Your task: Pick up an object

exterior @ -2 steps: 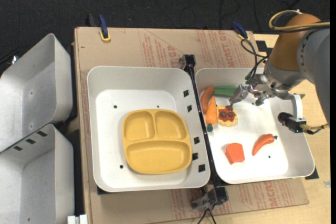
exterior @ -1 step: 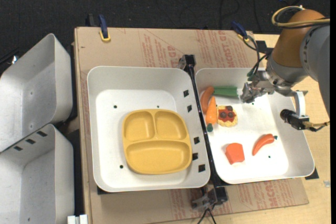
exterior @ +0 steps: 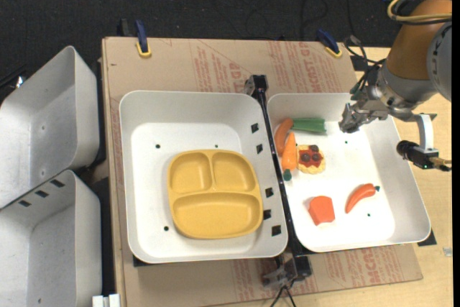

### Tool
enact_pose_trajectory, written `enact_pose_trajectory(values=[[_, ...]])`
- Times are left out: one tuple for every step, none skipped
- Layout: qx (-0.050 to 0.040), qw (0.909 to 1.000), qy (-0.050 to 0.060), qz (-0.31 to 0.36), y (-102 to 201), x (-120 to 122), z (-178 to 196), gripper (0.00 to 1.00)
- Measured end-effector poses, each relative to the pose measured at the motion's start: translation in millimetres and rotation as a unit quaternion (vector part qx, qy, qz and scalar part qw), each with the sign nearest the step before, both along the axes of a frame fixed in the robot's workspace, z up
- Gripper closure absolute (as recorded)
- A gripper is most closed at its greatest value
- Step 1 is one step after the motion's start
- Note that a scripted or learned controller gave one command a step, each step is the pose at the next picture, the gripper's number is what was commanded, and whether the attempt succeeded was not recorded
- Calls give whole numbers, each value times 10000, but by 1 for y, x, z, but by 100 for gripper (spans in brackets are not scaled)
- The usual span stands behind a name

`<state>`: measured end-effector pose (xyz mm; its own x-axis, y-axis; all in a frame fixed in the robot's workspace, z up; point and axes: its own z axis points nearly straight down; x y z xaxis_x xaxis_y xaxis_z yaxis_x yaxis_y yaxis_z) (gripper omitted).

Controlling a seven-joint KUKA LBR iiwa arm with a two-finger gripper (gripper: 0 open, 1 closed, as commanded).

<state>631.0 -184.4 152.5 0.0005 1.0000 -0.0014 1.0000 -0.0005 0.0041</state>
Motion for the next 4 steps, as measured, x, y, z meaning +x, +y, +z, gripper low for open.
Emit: enact_pose_trajectory(values=[[-6,10000,-11,0,-7,-2,46,100],[-2,10000,-5,15,-7,0,86,100],[18,10000,21,44,57,-5,81,100],[17,10000,22,41,112,-19,86,100]])
